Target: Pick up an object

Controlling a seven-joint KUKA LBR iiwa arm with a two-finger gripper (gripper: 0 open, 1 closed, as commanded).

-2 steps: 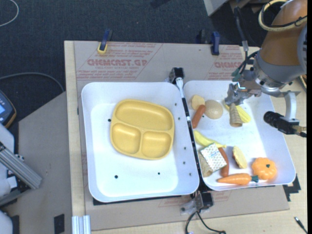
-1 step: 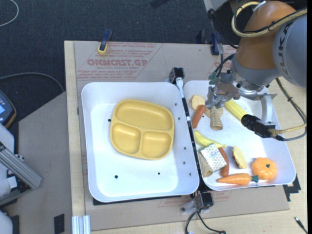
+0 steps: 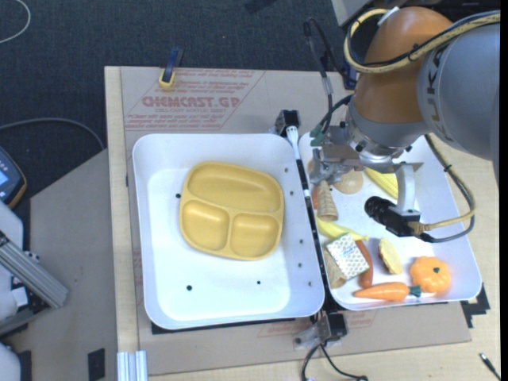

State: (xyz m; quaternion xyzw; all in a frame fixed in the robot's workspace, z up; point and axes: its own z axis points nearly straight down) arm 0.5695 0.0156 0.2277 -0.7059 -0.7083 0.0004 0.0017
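Toy foods crowd the right bin [image 3: 464, 236]: a smooth orange carrot [image 3: 381, 292], a small ribbed pumpkin [image 3: 430, 274], a yellow corn cob [image 3: 382, 182]. Left bin [image 3: 151, 236] holds a glossy yellow compartment plate [image 3: 232, 210]. Grey arm [image 3: 444, 78] bends down over the right bin's upper part; gripper [image 3: 329, 169] opening cannot be told.

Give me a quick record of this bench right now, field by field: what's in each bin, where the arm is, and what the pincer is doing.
left bin: holds a yellow divided plate, three compartments, lying flat
right bin: toy foods, namely a carrot, small pumpkin, sausage, banana, corn, checkered block
arm: reaches in from the right, over the right bin's far end
pincer: low over the right bin's near-left corner, beside the divider; finger state cannot be told
held object: none visible
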